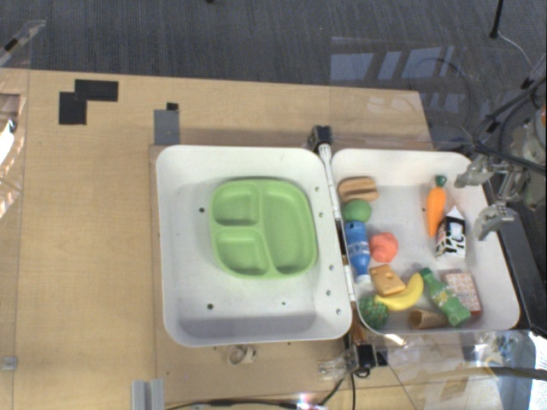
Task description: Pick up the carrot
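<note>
The carrot (pixel 436 209), orange with a green top, lies lengthwise in the right bin (pixel 402 165), top pointing to the far side. Its lower end touches a black-and-white cow-patterned carton (pixel 450 237). My gripper (pixel 482 199) hangs at the right rim of that bin, to the right of the carrot and apart from it. Its two grey fingers (pixel 473 176) are spread wide, open, with nothing between them.
The right bin also holds a burger (pixel 357 186), a green fruit (pixel 357 210), a blue bottle (pixel 357 251), a red tomato (pixel 385 246), cheese (pixel 386 278), a banana (pixel 404 294), broccoli (pixel 373 311) and a green bottle (pixel 444 297). A green divided plate (pixel 261 229) sits in the left bin (pixel 184 254).
</note>
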